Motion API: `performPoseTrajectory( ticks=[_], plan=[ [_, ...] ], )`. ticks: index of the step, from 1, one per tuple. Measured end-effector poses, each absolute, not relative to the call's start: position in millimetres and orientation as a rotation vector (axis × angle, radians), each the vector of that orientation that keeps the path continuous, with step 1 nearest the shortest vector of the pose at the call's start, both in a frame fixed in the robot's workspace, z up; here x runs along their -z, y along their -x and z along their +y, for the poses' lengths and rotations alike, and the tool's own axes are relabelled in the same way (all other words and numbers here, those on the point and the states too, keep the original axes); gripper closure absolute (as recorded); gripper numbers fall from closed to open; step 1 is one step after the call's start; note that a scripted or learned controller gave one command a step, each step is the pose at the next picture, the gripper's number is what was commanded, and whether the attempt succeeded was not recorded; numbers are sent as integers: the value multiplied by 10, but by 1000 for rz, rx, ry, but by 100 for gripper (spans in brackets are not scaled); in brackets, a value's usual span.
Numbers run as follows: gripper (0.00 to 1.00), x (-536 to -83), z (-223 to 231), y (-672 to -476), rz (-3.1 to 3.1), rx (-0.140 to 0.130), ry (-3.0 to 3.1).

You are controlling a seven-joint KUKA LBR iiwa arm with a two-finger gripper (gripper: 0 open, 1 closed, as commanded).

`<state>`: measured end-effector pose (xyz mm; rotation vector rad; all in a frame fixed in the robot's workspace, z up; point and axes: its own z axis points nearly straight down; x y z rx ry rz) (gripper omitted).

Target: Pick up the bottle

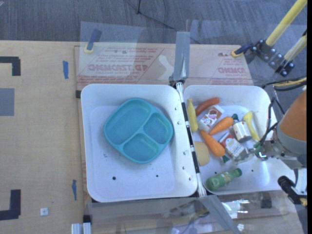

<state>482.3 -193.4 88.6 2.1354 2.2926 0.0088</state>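
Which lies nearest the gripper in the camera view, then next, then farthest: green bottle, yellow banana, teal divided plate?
From the gripper:
1. Green bottle, lower part of the right bin.
2. Yellow banana, at that bin's left wall.
3. Teal divided plate, in the left bin.

A teal divided plate (139,136) lies in the left bin (92,106), far from the claw (251,150). Three carrots (212,143) lie near the claw.

Green bottle (223,178) lying on side, tilted, near front wall of right bin (265,97).
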Motion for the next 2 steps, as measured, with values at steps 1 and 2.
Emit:
performPoseTrajectory(
  ticks=[1, 2],
  plan=[
    [0, -891, -929, -4831, 1911, -13, -2481],
    [0, -882, -1779, -4817, 1907, -8, -2485]
  ],
)
